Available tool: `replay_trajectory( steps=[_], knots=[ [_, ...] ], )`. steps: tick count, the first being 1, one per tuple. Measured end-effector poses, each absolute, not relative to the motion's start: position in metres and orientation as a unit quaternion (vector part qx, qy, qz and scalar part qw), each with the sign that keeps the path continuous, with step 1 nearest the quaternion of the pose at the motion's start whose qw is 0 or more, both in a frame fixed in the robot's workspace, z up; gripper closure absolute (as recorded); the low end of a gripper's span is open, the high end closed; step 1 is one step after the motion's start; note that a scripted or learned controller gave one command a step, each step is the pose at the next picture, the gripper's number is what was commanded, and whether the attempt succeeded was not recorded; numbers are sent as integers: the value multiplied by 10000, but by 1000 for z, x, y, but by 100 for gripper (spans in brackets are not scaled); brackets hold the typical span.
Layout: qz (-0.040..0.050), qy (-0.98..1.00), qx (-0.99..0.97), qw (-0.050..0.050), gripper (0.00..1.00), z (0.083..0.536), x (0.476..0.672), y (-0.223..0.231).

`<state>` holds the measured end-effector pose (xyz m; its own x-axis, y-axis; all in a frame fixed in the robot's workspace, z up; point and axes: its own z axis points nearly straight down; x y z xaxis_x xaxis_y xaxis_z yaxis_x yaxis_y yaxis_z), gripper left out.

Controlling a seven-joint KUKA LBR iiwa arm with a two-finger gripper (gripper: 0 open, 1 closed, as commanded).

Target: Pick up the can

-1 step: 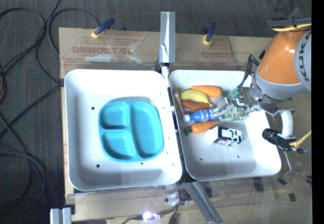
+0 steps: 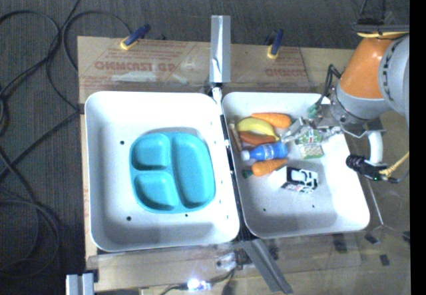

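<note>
camera view has the claw low over the right white bin, at its upper right; whether it is clenched or released i cannot tell. just below it lies the small green-and-white can. to its left sit a yellow banana, orange carrots and a blue plastic bottle.

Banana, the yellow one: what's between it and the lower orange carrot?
Camera view: a blue plastic bottle lies between them, plus a reddish piece under the yellow banana.
</note>
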<state>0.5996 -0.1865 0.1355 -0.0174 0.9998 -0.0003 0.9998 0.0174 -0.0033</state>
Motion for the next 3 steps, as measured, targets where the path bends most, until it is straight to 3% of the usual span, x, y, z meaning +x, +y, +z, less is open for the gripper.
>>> replay_trajectory(
  steps=[1,2,3],
  knots=[
    [14,-6869,-7268,-1,0,206,595,-215],
    [11,-6579,-7531,10,0,164,627,-218],
    [13,-6579,-7531,8,0,164,627,-218]
  ],
)
